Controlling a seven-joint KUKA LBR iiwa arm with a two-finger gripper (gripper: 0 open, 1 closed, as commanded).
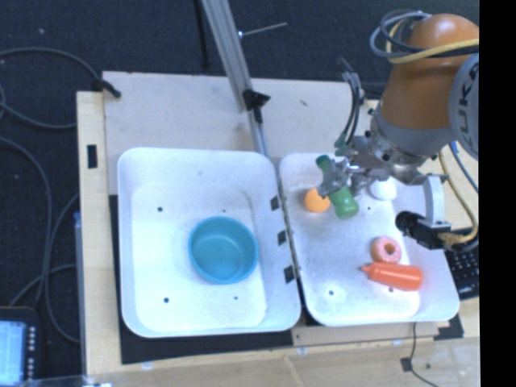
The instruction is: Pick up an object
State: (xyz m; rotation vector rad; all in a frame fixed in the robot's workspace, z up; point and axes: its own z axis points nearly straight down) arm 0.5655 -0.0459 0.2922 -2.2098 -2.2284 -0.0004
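Right bin [451,293]: taken as landmark. Near its upper-left corner an orange ball [316,201] and a green cylinder [345,204] are crowded just beside the gripper [333,177]; whether anything is held cannot be told. A pink ring [387,250] and an orange carrot-shaped piece [394,276], touching, are kept lower right. Bare floor is left lower left. To its left, the left bin [145,184] is occupied by a blue bowl [222,249].

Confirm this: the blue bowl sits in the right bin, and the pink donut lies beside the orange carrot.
Wrong on the bin. In the camera view the blue bowl sits in the left bin; the pink donut does lie beside the orange carrot.
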